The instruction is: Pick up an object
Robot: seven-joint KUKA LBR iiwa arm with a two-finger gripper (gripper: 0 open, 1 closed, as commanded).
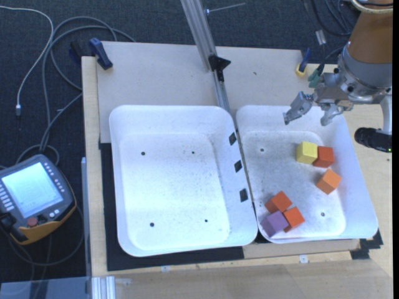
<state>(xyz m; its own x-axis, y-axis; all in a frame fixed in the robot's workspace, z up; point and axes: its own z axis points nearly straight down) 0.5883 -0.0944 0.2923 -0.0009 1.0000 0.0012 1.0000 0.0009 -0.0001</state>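
Gripper (313, 111): upper right of frame, above the right bin's (352, 220) far rim, fingers spread, nothing between them.
Yellow block (306, 152): right bin, touching an orange block (323, 156).
Purple block (273, 223): bin's lower part, beside two orange blocks.
Left bin (124, 129): centre-left.

No writing, label, brand, number or sign can be read anywhere. The handheld control pad (32, 195) at the left edge has a lit screen (26, 191), but whatever it displays is washed out and too small to make out. The small black marks (237, 166) along the inner wall of the right bin (355, 167) carry no legible characters.
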